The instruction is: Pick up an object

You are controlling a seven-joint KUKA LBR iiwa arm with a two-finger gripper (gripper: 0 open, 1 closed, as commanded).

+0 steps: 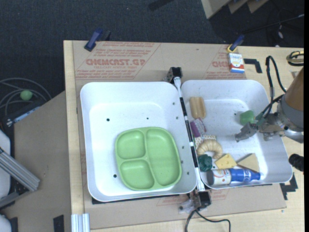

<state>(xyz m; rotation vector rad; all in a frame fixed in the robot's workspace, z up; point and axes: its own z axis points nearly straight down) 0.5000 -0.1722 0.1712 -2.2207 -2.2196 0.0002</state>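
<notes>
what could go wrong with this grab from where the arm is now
1. The gripper sits beside the small green object, not around it, so closing here may catch nothing.
2. The other items are packed tight along the right bin's lower left: the cheese wedge, blue-capped tube and pretzel-like ring touch or overlap, so a pick there may drag neighbours.

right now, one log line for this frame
arm: over right bin | gripper: beside green block | green tray: left bin

Light green tray (147, 157); white bins (96, 129); blue-white tube (235, 176); yellow wedge (225, 161).
</notes>
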